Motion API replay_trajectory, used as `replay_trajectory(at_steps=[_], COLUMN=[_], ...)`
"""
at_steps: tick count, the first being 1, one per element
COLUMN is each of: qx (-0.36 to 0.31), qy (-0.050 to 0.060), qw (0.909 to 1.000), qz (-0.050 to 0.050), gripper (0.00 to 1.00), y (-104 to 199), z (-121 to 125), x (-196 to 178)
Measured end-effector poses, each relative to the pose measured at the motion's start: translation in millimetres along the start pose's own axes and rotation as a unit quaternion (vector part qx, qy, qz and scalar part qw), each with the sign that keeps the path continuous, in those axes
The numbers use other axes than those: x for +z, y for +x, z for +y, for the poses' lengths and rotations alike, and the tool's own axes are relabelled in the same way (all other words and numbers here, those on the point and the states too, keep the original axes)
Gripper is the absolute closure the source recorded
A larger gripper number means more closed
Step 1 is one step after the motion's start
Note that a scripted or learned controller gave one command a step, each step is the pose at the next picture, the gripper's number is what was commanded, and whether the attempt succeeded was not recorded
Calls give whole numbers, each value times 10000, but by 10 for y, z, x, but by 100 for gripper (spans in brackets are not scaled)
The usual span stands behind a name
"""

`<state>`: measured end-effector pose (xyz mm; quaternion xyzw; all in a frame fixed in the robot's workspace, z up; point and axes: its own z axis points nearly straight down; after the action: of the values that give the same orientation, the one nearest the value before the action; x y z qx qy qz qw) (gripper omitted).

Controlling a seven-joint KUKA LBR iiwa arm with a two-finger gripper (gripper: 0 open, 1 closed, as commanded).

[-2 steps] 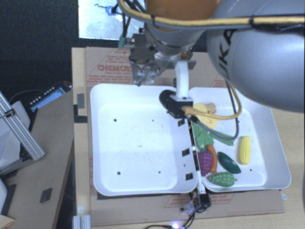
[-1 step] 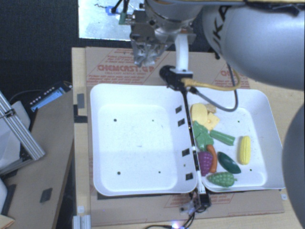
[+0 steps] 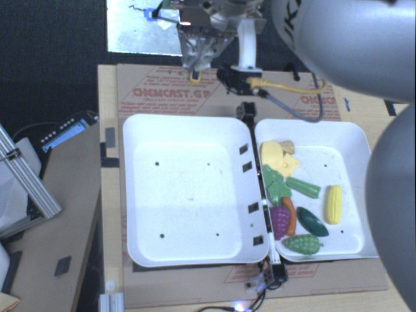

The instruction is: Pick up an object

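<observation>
End effector [image 3: 196, 62] above bench; corn [image 3: 333, 204] upright.

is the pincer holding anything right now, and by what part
Nothing seen held: the pincer hangs above the cardboard behind the bins, and the toy foods, like the corn, lie in the right bin.

1. One fixed camera, mounted above the counter [image 3: 214, 86], looks down at a slant.
2. Both white bins fall within frame: left bin [image 3: 188, 190] near centre, right bin [image 3: 344, 148] toward the right side.
3. Range is moderate; counter edges and surrounding floor are visible on the left.
4. The arm [image 3: 351, 31] enters from upper right, close to the lens and large in frame.
</observation>
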<state>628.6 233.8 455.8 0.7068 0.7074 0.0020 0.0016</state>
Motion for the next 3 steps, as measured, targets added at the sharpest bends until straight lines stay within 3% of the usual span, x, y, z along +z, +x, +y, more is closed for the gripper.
replay_trajectory(at_steps=[1, 3], qx=[-6, -24], qy=[-2, 4], qw=[10000, 10000], qz=[-1, 2], gripper=[100, 100], y=[-1, 6], z=[416, 400], x=[-111, -747])
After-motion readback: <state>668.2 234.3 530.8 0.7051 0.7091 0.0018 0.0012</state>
